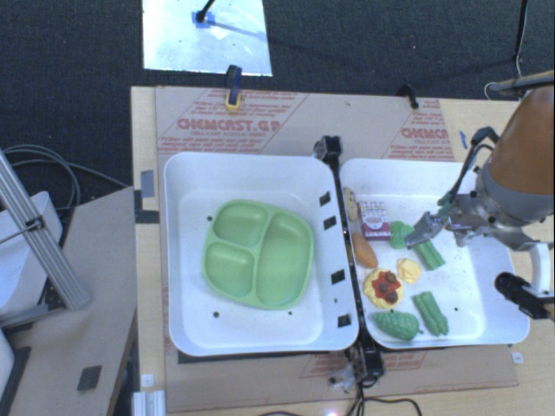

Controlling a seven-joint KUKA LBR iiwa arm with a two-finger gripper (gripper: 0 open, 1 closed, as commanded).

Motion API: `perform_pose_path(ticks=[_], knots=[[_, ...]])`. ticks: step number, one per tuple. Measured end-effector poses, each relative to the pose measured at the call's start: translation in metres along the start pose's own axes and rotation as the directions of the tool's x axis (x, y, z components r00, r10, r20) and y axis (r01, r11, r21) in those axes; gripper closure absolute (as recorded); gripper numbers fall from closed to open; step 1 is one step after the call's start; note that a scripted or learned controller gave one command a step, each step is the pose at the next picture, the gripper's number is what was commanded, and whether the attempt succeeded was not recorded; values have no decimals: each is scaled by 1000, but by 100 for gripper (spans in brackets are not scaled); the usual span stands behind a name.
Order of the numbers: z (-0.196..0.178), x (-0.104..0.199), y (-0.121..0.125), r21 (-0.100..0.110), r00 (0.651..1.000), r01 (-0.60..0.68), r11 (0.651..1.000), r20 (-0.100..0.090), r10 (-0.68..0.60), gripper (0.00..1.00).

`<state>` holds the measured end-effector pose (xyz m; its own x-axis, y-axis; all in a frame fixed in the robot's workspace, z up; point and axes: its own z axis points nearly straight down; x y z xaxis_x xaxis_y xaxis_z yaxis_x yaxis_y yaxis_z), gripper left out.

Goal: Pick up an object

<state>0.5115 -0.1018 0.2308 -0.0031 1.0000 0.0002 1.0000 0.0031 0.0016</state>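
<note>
Here claw [425, 230] low over right bin [494, 323] beside green toy [401, 233] (finger spread unclear)

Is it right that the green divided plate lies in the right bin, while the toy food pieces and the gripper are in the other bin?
Not quite. The camera view shows the green divided plate in the left bin, alone. The toy food pieces, such as the small pizza, lie in the right bin, and the gripper is over that same right bin.

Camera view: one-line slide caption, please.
Gripper hovers over toy foods in the right bin; a green divided plate sits in the left bin.
</note>
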Motion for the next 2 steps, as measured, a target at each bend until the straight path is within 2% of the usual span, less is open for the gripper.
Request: perform_pose_path(ticks=[1, 2], knots=[[120, -30, -28, 10, 1000, -6, 1000, -1, 6, 0], [-103, 107, -22, -17, 1000, 12, 1000, -3, -12, 0]])
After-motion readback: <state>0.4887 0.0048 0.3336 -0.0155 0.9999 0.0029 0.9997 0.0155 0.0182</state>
